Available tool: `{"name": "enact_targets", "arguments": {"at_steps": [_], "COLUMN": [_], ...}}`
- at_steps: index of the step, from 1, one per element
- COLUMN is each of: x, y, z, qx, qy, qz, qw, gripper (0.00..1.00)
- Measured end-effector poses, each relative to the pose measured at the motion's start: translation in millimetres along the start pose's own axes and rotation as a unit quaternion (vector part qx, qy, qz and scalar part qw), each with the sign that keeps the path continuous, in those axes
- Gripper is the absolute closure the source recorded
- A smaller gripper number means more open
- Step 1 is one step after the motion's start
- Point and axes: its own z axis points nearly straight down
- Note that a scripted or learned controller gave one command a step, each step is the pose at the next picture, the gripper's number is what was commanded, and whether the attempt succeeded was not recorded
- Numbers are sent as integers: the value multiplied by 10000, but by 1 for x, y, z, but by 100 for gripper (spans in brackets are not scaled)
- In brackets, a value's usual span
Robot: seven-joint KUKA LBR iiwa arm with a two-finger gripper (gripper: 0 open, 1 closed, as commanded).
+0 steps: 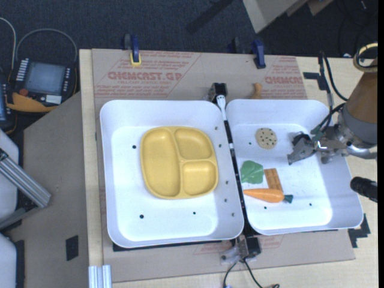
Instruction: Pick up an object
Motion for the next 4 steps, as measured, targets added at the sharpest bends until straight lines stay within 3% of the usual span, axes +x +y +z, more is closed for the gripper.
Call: {"name": "enact_targets", "arguments": {"at_steps": [2, 3, 4], "x": [5, 6, 2], "y": [-7, -5, -13], "z": [104, 90, 36], "qx": [-34, -74, -61], "qy": [7, 6, -24], "qz": [2, -6, -4], "qw": [10000, 10000, 10000], "gripper": [0, 100, 100]}}
